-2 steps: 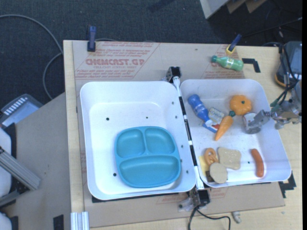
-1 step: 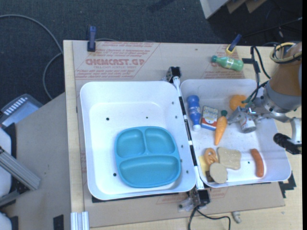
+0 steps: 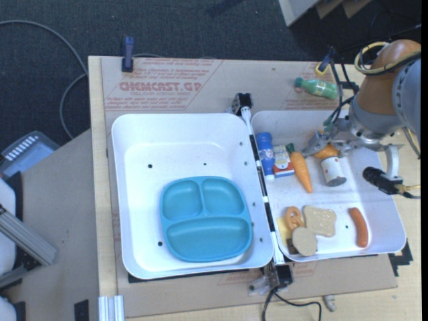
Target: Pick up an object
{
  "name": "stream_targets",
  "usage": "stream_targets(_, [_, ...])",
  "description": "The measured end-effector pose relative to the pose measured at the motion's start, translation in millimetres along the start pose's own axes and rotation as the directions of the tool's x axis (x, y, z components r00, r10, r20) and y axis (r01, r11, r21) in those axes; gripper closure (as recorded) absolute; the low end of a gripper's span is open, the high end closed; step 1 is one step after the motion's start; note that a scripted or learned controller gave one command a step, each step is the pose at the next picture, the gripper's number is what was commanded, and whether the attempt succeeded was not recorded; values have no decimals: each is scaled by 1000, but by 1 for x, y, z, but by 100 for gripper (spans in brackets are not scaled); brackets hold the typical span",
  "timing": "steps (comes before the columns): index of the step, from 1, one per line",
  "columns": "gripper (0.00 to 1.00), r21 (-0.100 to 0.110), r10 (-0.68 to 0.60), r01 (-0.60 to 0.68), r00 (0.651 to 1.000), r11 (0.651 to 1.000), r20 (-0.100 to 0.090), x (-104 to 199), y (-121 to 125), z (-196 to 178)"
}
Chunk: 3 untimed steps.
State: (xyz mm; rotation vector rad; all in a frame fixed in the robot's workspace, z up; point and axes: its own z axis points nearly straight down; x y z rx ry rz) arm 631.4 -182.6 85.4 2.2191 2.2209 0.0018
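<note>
Arm (image 3: 388,79): reaches in from the right, bent down over the right bin's (image 3: 394,236) far corner, partly cut off at the edge. Gripper (image 3: 328,141): low among the objects, just above the small can (image 3: 332,170) and beside the carrot (image 3: 302,171); opening cannot be told, tips lost in clutter. Other contents: blue bottle (image 3: 265,154), sausage (image 3: 361,226), bread slice (image 3: 319,221). Left bin (image 3: 134,152): blue divided plate (image 3: 206,217)

A light blue three-compartment plastic plate (image 3: 206,218) is lying in the glossy white left bin (image 3: 134,152). In the white right bin (image 3: 384,216), an orange carrot (image 3: 302,170) is glowing beside a blue-capped white bottle (image 3: 266,154), with a reddish-orange sausage (image 3: 361,227) and a tan toast slice (image 3: 319,221) (paler at centre). A green bottle (image 3: 317,87) is lying on the red-printed brown board (image 3: 164,85).
</note>
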Motion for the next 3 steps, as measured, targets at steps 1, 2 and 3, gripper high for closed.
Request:
stream_targets(1, [0,0,-1,1,1000,1000,0,25,17,0])
stream_targets(2, [100,-2,-2,2,1000,1000,2,25,17,-10])
stream_targets(3, [100,-1,-2,2,1000,1000,-2,140,36,-100])
